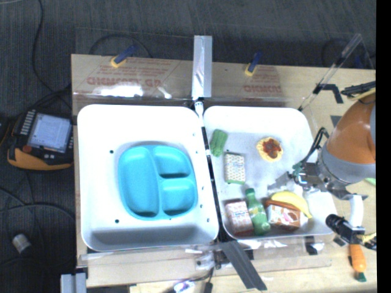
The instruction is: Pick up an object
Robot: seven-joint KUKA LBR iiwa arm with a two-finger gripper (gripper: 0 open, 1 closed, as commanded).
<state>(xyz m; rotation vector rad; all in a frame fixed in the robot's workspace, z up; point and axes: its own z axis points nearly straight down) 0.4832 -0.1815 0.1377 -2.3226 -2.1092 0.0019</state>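
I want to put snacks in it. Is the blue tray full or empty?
Empty. The blue tray, lying in the left bin, shows bare blue bottoms in all its compartments; the toy food lies in the right bin.

Well to the left of the jaws sits the left white bin (98, 163), and a blue tray (156, 179) with three compartments lies flat on its floor. Further left of the jaws, off the bench, a handheld unit (40, 140) with a lit screen and an orange casing rests on the dark carpet (275, 11). A small grey object (21, 243) lies on the carpet nearer the camera. Beyond the jaws, two yellow-and-blue clamps (122, 56) (252, 66) grip the far edge of the wooden board (153, 78), with a metal strip (202, 66) between them. An orange-handled tool (358, 260) lies to the right of the jaws, nearer the camera.
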